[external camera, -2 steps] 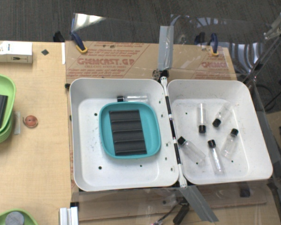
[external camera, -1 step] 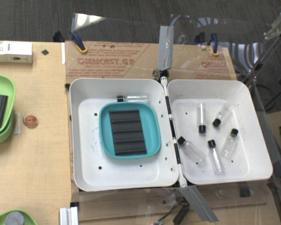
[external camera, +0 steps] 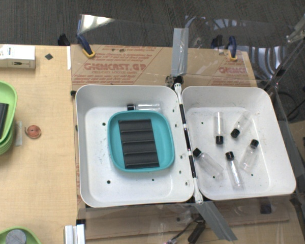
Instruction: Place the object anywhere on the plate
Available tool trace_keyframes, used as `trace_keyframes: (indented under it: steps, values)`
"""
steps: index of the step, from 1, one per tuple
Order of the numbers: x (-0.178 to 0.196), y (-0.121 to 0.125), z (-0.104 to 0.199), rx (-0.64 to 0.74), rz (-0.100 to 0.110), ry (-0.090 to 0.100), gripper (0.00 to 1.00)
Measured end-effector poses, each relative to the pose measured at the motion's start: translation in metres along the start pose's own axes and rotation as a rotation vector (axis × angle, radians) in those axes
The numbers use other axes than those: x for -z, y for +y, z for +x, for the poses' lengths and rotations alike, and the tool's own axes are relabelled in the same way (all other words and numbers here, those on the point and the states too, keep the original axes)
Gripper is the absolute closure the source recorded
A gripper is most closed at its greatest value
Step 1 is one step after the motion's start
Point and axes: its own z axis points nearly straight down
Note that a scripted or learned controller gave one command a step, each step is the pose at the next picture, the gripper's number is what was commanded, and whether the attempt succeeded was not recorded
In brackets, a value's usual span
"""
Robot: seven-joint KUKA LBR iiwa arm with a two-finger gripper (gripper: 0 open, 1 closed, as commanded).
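The plate (external camera: pixel 165 136) is my landmark: teal, square with rounded corners, sitting in the middle of the left bin (external camera: pixel 91 136) with a black ridged pad (external camera: pixel 138 143) on it. Nothing that I could call the object is on it yet.

Right of the plate, across the seam where the two bins meet, five clear vials with black caps are scattered in the right bin (external camera: pixel 274 136). The nearest vial (external camera: pixel 208 161) lies just past the seam, on a diagonal with its cap toward the plate. Further right is a vial (external camera: pixel 218 127) lying straight up and down the view, cap at its lower end, and beyond it three more at mixed angles: one (external camera: pixel 240 123) by the far wall, one (external camera: pixel 250 155) furthest from the plate, and one (external camera: pixel 233 169) low in the bin.

A sixth vial (external camera: pixel 144 107) lies just beyond the plate's far edge, long axis parallel to that edge, cap to the left.

Whether my fingers are spread or pressed together I cannot tell. I come in from the right, so I judge the right-bin vials the likelier pick. Whichever I take, I should close across its short width, then carry it left over the seam to the plate.
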Motion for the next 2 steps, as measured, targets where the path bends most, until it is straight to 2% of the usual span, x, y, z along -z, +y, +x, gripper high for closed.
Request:
trace_keyframes:
  steps: [2]
  values:
    - [0.0000,0.0000,0.0000,0.000,0.000,0.000,0.00]
